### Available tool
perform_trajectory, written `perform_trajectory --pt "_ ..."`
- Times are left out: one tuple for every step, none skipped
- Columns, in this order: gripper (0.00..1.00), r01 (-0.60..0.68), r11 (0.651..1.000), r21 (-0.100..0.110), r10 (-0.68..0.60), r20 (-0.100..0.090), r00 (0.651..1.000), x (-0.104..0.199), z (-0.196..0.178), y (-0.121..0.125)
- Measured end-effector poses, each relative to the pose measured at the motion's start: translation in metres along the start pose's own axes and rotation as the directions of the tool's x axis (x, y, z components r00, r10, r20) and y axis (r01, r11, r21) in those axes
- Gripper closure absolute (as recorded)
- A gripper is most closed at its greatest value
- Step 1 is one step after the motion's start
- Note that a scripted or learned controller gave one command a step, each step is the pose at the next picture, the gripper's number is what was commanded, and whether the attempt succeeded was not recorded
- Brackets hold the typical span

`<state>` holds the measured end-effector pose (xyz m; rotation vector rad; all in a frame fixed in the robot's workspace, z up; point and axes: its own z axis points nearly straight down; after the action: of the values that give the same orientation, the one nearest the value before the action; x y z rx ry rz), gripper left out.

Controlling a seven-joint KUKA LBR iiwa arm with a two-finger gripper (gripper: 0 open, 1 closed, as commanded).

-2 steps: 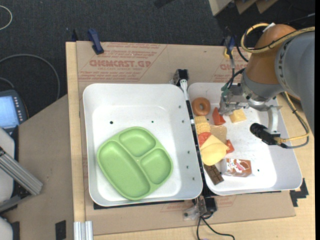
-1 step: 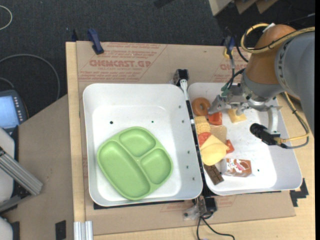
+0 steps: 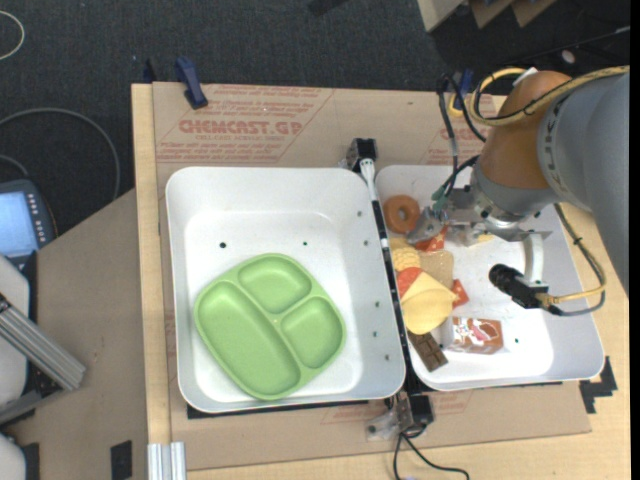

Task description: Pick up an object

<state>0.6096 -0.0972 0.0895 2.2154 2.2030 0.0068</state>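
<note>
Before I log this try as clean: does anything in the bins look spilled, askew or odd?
Nothing spilled or damaged. The green plate lies flat in the left bin. The right bin's toy food is heaped against its left wall, donut at the far end. The gripper is over the heap.

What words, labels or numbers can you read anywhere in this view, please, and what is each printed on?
"CHEMCAST G P": large red print on the brown board under the bins, beyond the left bin; the last letters are uncertain.
A smaller red line above it is too small to read.
Red print on the board near the right bin is partly hidden by the arm and unreadable.
The small packet carries no readable text.
</note>
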Motion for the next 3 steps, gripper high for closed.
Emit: perform_trajectory --pt "0.0 0.004 1.0 0.009 -0.004 -0.005 1.0 0.002 0.003 0.023" --pt "1.0 0.005 1.0 0.01 -0.005 -0.007 1.0 0.004 -0.006 0.022" --pt "1.0 0.01 1.0 0.011 -0.01 -0.012 1.0 0.055 -0.102 -0.028"
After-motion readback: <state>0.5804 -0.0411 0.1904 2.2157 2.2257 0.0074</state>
